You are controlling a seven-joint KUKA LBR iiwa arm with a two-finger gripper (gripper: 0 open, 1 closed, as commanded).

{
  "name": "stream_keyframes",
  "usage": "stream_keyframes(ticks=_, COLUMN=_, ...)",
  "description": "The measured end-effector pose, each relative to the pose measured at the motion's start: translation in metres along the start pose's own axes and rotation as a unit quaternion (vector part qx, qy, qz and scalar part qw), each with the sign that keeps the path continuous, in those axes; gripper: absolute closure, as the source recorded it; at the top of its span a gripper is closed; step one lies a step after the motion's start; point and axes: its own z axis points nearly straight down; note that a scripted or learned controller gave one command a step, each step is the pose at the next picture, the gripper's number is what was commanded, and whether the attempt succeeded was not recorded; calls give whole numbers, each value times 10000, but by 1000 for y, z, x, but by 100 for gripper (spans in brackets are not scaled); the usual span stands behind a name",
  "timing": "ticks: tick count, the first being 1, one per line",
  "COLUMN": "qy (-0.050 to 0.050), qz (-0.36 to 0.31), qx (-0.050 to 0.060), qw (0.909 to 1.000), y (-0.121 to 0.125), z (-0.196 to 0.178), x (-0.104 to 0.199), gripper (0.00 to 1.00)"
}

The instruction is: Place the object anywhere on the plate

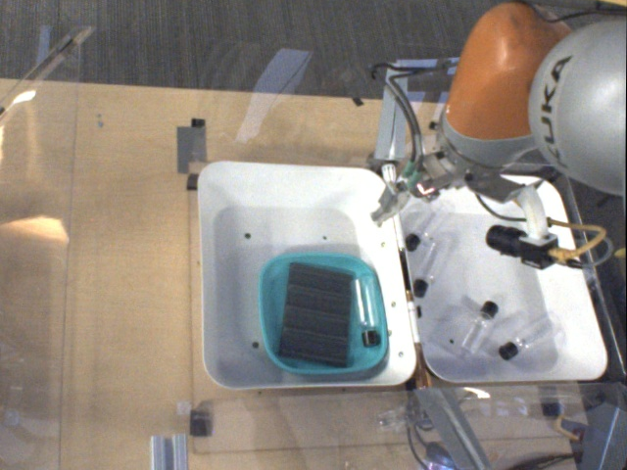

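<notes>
You see vial [366,308] lying on teal plate [284,355]; gripper [390,199] above bin [220,262] rim, clear; grip state unreadable.

Left bin [227,262]: smooth white plastic, slight sheen. Inside it, teal plate [277,351], glossy plastic, w/ a matt dark ribbed block [315,313] on top. Clear vial [366,311] w/ black cap beside the block looks glassy. Bench [98,292] around the bin: pale wood look, reflective. Arm [549,76]: glossy orange & grey shell.
</notes>
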Motion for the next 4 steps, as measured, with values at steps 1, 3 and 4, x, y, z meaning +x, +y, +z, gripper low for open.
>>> stream_keyframes(ticks=1, qy=-19, qz=-369, qx=-23, qw=9993, y=49, z=-186, x=-68, gripper=0)
stream_keyframes(ticks=3, qy=-69, qz=-903, qx=-37, qw=9959, y=-64, z=-171, x=-196, gripper=100)
stream_keyframes(ticks=4, qy=-12, qz=-1675, qx=-1, qw=9859, y=8, z=-132, x=-158, gripper=100)
